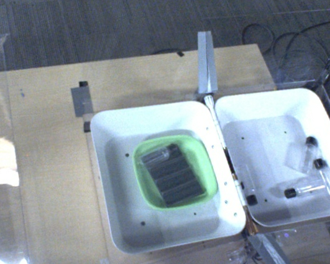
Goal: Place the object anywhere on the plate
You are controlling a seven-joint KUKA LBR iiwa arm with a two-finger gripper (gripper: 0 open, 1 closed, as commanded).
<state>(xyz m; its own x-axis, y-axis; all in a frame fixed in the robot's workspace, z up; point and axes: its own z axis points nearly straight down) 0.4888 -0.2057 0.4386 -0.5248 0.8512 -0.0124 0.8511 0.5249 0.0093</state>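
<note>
While the claw's opening cannot be told, the dark ribbed block (174,177) lies on the green plate (202,156).

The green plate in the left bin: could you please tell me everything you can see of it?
The green plate is a light green, squarish dish with rounded corners and a raised rim; it looks like plastic. It lies flat on the floor of the left bin, roughly in the middle and apart from the walls. A dark ridged rectangular object lies slantwise inside it, covering most of its base. A small clear tube-like piece rests at that object's upper left end.
</note>
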